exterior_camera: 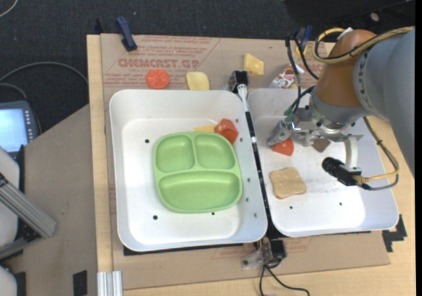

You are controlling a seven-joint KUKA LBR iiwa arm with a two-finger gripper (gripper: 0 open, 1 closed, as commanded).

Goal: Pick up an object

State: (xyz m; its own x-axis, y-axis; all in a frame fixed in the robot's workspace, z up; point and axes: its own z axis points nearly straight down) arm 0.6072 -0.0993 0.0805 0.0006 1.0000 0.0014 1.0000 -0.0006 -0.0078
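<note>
Tool [282, 135] sits low in the right bin [369, 219], at right of centre in the frame, and you can see its tip right beside a small red piece [284, 148] that lies on the bin floor at the bin's upper left. Whether the tool is released or clenched, you cannot tell from this angle: the wrist and its cabling cover the working end. Nothing is visibly lifted, so you should judge the pick as not yet done; the approach looks complete and the closing and raising are left. Just below the red piece lies a tan toast slice [287, 182], untouched. Over in the left bin [125, 176] you have a green divided plate [196, 172] with another red object [227, 130] at its upper right corner.
</note>
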